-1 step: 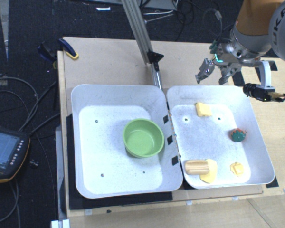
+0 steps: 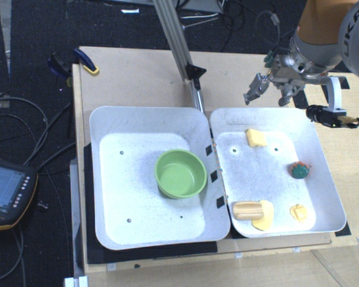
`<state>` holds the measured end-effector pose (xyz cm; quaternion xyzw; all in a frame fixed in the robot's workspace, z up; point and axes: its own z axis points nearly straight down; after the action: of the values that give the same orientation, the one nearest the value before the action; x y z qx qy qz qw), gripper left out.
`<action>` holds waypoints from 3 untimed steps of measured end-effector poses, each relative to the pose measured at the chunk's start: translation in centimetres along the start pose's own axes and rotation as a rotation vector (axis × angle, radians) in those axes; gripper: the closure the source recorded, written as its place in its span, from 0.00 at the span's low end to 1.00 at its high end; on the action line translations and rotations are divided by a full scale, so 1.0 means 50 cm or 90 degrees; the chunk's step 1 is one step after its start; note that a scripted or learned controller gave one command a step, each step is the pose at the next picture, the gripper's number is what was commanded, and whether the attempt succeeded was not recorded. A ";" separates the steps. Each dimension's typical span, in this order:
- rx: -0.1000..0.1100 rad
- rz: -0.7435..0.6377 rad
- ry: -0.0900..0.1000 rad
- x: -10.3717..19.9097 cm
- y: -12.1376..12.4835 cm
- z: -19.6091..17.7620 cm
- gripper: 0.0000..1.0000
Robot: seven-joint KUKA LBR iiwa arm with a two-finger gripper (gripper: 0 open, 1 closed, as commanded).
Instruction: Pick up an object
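Wooden bench [image 2: 137, 82], gripper [image 2: 269, 91] spread open, holding nothing, above right bin [image 2: 323, 160]

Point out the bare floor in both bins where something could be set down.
Left white bin: bare all around the central green bowl. Right white bin: bare middle, between the yellow block, the green-and-red ball and the tan roll; its front edge is crowded.

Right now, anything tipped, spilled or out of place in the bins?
Nothing stands out. The round green plastic bowl sits upright in the left white bin. The small yellow pieces and the green-and-red toy lie loose in the right white bin, none over the rim. The pincer hangs above the bench.
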<state>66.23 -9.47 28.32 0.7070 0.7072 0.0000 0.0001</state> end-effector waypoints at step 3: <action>0.003 0.000 0.000 -0.001 -0.015 0.330 0.00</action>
<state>65.51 -9.50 11.81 0.7070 0.7072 -0.0012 -0.0015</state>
